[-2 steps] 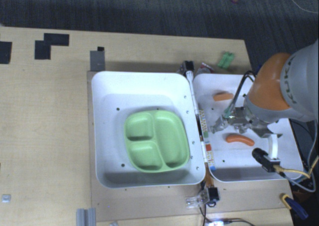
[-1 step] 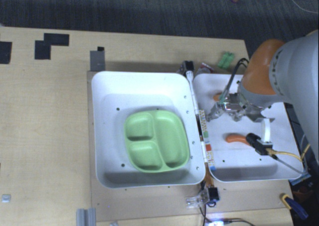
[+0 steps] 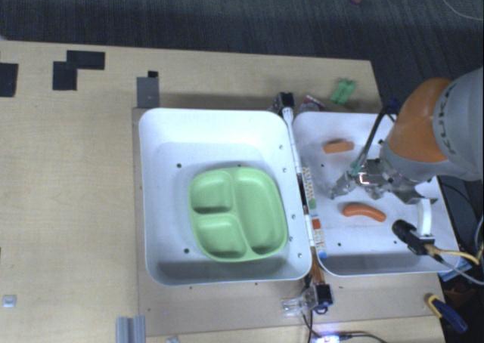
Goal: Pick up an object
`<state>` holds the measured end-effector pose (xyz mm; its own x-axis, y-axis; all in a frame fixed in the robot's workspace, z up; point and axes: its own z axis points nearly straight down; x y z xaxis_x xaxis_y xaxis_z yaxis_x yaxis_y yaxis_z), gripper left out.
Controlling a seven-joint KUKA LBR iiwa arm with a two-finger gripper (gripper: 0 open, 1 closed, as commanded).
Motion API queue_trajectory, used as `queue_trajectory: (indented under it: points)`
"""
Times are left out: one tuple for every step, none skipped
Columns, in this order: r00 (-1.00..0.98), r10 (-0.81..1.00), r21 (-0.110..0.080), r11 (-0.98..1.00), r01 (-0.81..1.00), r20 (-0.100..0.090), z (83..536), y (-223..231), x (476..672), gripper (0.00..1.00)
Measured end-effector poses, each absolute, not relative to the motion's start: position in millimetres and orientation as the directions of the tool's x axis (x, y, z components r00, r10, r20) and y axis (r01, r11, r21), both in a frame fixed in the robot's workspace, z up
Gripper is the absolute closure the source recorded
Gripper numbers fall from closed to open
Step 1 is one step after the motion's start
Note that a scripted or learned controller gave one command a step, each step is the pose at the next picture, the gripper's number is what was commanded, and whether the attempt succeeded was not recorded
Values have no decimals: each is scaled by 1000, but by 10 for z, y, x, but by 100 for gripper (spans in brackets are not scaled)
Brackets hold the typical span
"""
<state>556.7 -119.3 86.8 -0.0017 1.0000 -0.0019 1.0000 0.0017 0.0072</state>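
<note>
wooden bench bears two white bins, and in the right bin (image 3: pixel 333 254) the gripper (image 3: pixel 349 185), whose opening i cannot tell, hovers just beside an orange sausage (image 3: pixel 364 213), so it should centre over that before closing.

Pale green tray (image 3: pixel 237 213), white bins (image 3: pixel 162 145), seemingly orange sausages (image 3: pixel 364 213).

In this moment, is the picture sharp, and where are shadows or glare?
Camera view: soft all over, small things blurry; the gripper is smeared, its detail lost. The left bin has grey shadow along its inner walls around the green tray. The right bin looks bright, nearly washed out, near the orange sausage.
</note>
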Motion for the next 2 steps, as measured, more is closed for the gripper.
queue_trajectory:
  points:
    - [-5,1000,7,5,1000,0,863,-856,5951,0]
    - [-1,1000,7,1,1000,-3,870,-1277,5176,0]
